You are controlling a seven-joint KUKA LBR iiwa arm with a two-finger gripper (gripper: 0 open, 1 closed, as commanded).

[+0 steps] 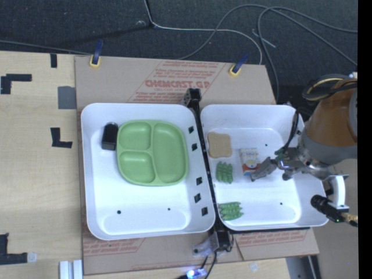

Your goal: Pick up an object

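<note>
Bins and contents at the table

Two white bins are seen side by side on a cardboard sheet laid over the wooden table (pixel 35 173). The left bin (pixel 99 214) holds one green divided plate (pixel 152 153) and one black block (pixel 109 136) touching its left edge. The right bin (pixel 279 214) holds four objects: a tan slice (pixel 219 145), a small packet (pixel 249 159), and two green pieces (pixel 225 172) (pixel 231 210). The end effector (pixel 264 168) is positioned just right of the packet; whether it is released or clenched cannot be told.

"CHEMCAST GP" on brown board (pixel 174 77)
</note>
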